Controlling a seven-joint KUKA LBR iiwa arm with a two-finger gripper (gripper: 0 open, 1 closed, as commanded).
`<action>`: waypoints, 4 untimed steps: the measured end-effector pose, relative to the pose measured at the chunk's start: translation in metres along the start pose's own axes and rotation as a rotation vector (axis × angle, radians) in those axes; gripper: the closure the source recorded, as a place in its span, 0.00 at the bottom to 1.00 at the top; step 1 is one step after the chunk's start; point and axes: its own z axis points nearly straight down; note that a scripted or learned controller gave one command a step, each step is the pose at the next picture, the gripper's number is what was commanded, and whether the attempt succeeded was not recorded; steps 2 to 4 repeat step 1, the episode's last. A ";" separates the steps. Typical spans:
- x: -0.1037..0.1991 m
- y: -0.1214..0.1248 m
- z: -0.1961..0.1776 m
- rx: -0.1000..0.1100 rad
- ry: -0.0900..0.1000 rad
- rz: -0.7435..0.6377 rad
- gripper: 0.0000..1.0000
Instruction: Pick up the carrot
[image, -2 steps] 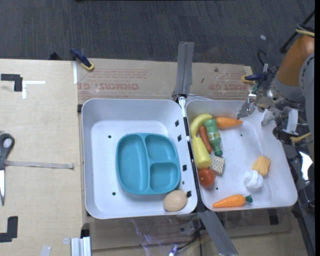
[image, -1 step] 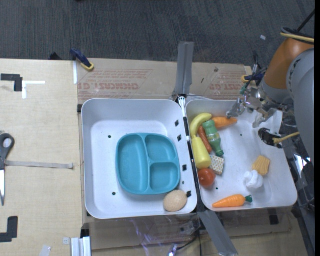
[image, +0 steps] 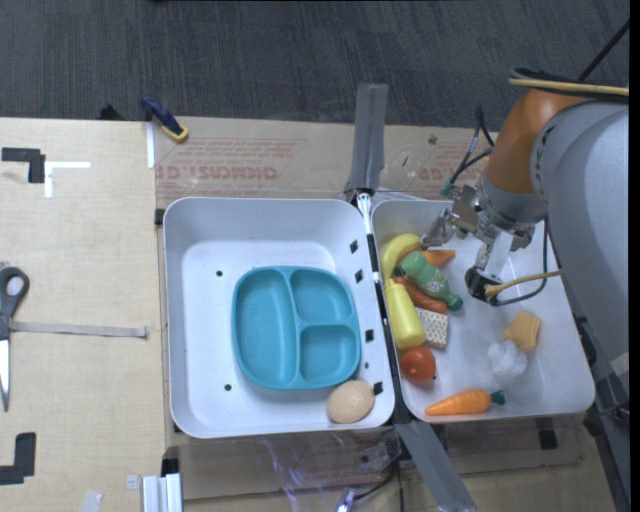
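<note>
Camera view: carrot (image: 459, 403) lengthwise left-right, green top rightward.

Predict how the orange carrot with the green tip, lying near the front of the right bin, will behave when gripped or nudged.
The orange toy carrot with the green tip looks like smooth moulded plastic, so probably stiff, light and somewhat slippery. Its rounded, tapering body lies on its side, so a nudge may roll it in an arc across the right white bin.
</note>
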 end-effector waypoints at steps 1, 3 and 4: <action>0.011 -0.007 0.001 0.000 0.000 0.333 0.00; 0.011 -0.007 0.001 0.000 0.000 0.333 0.00; 0.011 -0.007 0.001 0.000 0.000 0.333 0.00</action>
